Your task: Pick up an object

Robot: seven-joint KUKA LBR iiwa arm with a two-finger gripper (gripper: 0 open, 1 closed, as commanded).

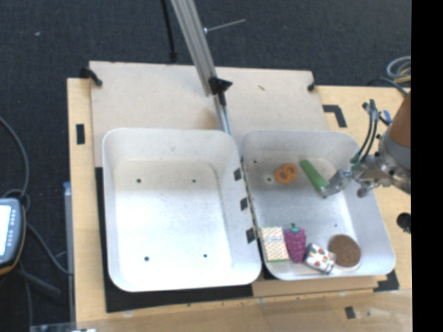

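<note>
A green stick [313, 176] is seen by the gripper [335, 184] in the right bin [367, 206]

The long green stick lies slanted near the bin's far right corner, its lower end just beside the gripper; whether the fingers are spread or pressed together cannot be told. Six things are counted here: one green stick, one orange ring [285, 173], and along the near edge one box [274, 243], one purple berry [295, 243], one spotted pack [319, 257], one brown disc [344, 250]. Bare floor is left in the middle
</note>
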